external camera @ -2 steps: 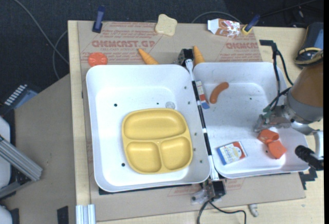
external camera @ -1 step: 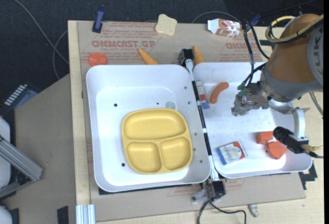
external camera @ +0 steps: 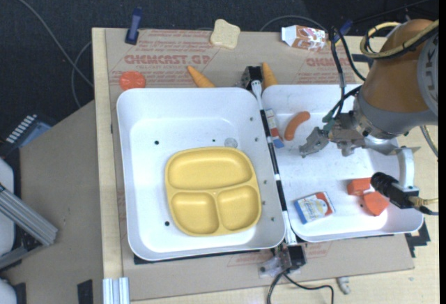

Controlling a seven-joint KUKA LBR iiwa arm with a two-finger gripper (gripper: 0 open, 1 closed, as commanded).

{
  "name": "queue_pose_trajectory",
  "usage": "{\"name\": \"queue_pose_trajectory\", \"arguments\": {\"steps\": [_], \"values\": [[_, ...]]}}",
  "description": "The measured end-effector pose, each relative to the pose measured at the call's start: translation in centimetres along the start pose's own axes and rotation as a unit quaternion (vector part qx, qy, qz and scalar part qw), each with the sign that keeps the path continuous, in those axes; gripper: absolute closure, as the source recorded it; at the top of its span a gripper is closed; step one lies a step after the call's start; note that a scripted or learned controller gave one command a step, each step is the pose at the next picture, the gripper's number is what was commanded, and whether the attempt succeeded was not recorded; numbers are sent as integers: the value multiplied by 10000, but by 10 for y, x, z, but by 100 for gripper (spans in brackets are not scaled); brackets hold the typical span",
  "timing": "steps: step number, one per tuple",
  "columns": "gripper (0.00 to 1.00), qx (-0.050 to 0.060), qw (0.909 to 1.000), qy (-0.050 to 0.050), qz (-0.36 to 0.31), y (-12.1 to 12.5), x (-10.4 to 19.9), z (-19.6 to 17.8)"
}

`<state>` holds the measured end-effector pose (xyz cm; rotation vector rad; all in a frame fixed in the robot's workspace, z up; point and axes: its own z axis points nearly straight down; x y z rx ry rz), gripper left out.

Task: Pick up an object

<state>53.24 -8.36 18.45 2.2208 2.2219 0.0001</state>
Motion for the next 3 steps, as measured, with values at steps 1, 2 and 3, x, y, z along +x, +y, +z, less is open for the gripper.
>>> {"name": "queue_pose_trajectory", "arguments": {"steps": [1,2,3], "values": [[0,-8,10000,-8,4,50,-34,27],[0,2,10000,-1,-3,104,-17,101],[100,-18,10000,-15,-6,105,-17,90]]}}
